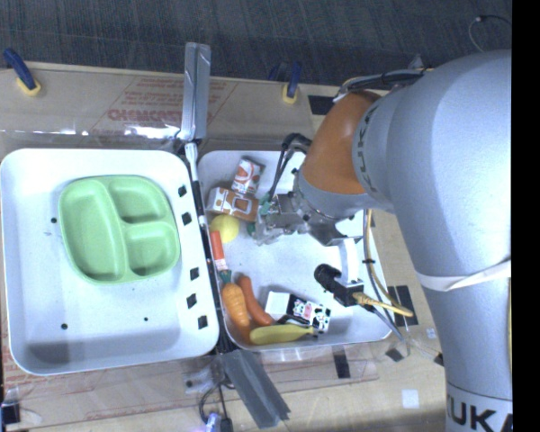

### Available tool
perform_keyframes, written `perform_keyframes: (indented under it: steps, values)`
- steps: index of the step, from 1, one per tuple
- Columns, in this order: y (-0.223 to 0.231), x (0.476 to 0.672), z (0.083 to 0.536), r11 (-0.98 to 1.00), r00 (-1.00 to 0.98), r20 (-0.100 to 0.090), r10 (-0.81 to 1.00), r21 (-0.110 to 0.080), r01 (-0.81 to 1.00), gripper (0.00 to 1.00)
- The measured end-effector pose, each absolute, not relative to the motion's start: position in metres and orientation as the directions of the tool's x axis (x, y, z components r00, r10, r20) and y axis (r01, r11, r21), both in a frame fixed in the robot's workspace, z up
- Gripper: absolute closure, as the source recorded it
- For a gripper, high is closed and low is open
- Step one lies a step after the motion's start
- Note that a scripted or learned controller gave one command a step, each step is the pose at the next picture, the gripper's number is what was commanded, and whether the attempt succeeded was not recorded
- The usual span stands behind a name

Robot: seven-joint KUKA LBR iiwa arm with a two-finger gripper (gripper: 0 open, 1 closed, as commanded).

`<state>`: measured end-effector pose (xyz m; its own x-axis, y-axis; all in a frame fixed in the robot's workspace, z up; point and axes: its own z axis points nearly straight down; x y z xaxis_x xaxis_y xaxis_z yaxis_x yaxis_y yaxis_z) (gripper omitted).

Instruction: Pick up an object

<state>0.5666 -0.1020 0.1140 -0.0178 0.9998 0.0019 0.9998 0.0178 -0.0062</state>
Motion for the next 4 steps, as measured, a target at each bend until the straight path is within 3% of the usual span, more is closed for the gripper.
perform_keyframes:
  steps: [1, 2, 3, 4]
  values:
    - [-0.102, 0.567, 0.114, 0.018, -0.018, 0.002, 1.000, -0.006, 1.000, 0.00]
    - [-0.114, 0.621, 0.093, -0.010, 0.010, -0.007, 1.000, -0.001, 1.000, 0.00]
    - [-0.117, 0.625, 0.205, 0.023, -0.023, 0.001, 1.000, -0.001, 1.000, 0.00]
    - [-0.112, 0.622, 0.102, 0.053, -0.053, -0.002, 0.999, -0.002, 0.999, 0.00]
